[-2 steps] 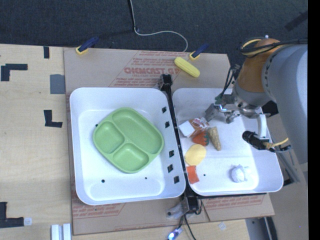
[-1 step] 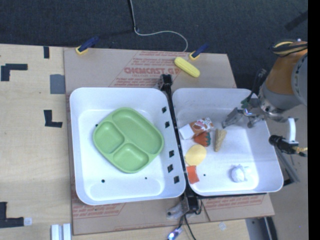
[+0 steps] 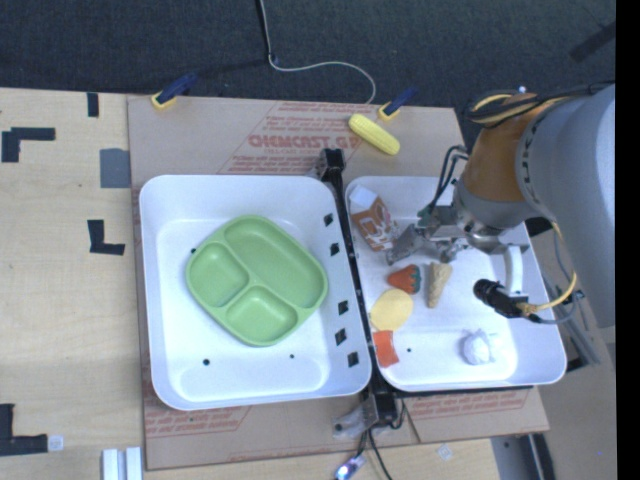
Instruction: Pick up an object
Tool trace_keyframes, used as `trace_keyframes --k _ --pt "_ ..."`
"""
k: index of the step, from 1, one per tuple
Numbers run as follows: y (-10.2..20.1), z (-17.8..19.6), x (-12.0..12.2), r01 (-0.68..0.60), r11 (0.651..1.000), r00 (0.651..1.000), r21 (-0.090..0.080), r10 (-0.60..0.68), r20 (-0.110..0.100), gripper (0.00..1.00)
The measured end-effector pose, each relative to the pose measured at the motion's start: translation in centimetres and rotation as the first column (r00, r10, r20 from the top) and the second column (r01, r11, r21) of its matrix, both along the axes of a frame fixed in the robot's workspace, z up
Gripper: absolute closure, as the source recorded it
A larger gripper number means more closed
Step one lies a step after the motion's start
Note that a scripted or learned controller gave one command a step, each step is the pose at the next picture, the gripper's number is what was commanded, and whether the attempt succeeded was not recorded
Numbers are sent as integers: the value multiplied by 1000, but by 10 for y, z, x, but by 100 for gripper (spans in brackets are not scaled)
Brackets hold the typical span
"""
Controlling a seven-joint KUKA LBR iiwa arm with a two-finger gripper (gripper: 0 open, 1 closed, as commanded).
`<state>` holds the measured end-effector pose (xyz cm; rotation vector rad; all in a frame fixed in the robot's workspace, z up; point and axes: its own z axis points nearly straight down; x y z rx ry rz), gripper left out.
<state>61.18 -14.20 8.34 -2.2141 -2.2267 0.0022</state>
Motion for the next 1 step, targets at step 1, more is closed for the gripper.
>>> trace_keyframes --k 1 --pt "46 1 16 1 1000 1000 0 -1 0 0"
